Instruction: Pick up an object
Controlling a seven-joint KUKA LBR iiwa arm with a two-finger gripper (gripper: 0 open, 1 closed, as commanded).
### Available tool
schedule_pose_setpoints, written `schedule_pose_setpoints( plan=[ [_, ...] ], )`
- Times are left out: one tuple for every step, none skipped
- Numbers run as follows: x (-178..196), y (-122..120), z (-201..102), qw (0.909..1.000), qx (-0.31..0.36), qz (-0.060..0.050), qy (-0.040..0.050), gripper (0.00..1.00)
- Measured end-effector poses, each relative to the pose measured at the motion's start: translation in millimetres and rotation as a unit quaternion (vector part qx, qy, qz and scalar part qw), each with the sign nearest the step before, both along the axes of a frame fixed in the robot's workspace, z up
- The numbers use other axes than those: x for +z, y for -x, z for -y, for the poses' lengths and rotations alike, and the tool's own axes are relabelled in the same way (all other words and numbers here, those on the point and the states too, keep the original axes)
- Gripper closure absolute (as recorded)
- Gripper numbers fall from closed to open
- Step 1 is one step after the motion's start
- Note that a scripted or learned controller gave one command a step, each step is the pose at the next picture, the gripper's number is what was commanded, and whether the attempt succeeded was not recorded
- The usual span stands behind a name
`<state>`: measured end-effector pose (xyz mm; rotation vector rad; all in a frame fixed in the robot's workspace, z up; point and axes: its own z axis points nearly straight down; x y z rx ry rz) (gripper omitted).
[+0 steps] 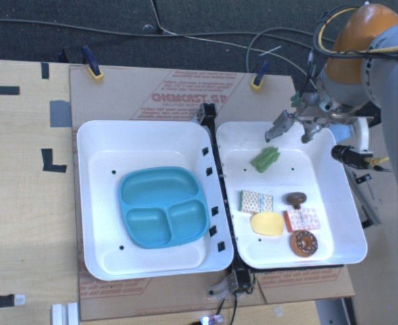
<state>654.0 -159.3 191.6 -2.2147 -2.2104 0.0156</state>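
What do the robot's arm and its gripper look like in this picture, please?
The grey KUKA arm carries a rounded orange band above the wrist, with thin cables looping beside it. Its metal two-finger gripper has two dark grey, tapered fingers.

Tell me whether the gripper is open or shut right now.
Open. The grey two-finger gripper hangs over the far end of the right white bin; its fingers stand spread apart, nothing between them, above the green object.

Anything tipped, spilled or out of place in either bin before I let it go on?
Nothing stands out. The blue tray lies flat in the left bin. The green piece and other small items sit apart in the right bin. The open gripper hovers above, holding nothing.
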Motion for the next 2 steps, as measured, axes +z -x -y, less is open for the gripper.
schedule_pose_setpoints(
  plan=[
    [10,-3,0,1.0,0.002,0.007,0.0011,0.0],
    [-35,4,-1,1.0,0.002,0.006,0.0015,0.0]
  ],
)
